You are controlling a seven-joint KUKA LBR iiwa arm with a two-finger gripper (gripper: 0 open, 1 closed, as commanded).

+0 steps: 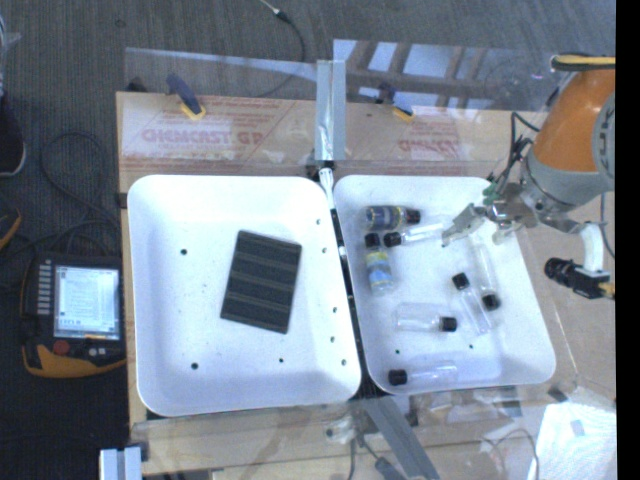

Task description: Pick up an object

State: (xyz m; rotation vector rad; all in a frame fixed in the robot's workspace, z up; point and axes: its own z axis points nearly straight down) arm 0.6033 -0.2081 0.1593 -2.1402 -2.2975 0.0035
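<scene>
Capped vial (424, 375) at bin front; tool (462, 224) well behind, above.

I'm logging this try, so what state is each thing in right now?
Claw: over the right bin's upper edge, nothing seen between its fingers.
Black ridged pad: lying flat in the left bin, untouched.
Small bottles: all lying on their sides, scattered across the right bin.
Dark-capped vial: lying down, cap on.
Handheld controller: on the floor, screen lit.
</scene>
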